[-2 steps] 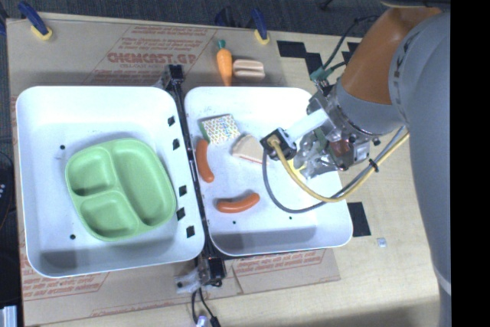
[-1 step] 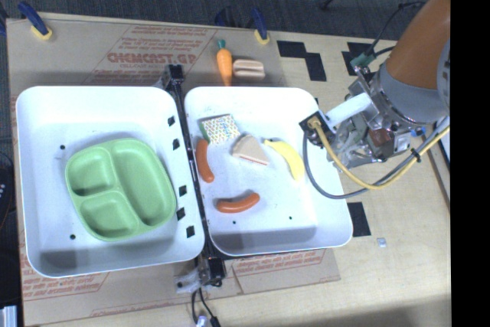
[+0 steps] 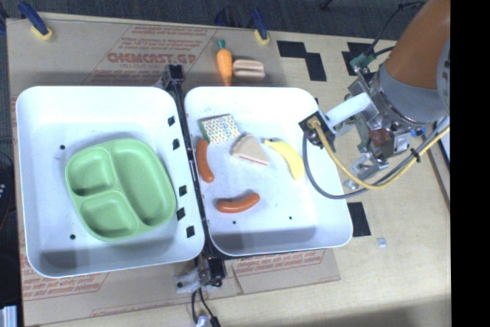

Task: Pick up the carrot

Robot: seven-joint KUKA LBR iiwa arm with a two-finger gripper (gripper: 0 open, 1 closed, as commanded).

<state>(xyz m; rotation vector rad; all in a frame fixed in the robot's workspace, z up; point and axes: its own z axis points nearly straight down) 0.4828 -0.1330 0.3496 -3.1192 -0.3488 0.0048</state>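
Observation:
The carrot (image 3: 223,65), orange with a green top, lies on the cardboard just behind the right bin (image 3: 306,99), outside both bins. It points toward the bin's back wall. My gripper (image 3: 377,143) hangs at the right of the view, past the right bin's right wall and well away from the carrot. Cables and the wrist body cover much of it.
A small tan bun (image 3: 248,70) sits right next to the carrot. The right bin holds two sausages (image 3: 203,159) (image 3: 237,202), a sandwich wedge (image 3: 250,149), a banana (image 3: 287,157) and a patterned square (image 3: 218,128). A green divided plate (image 3: 119,186) lies in the left bin.

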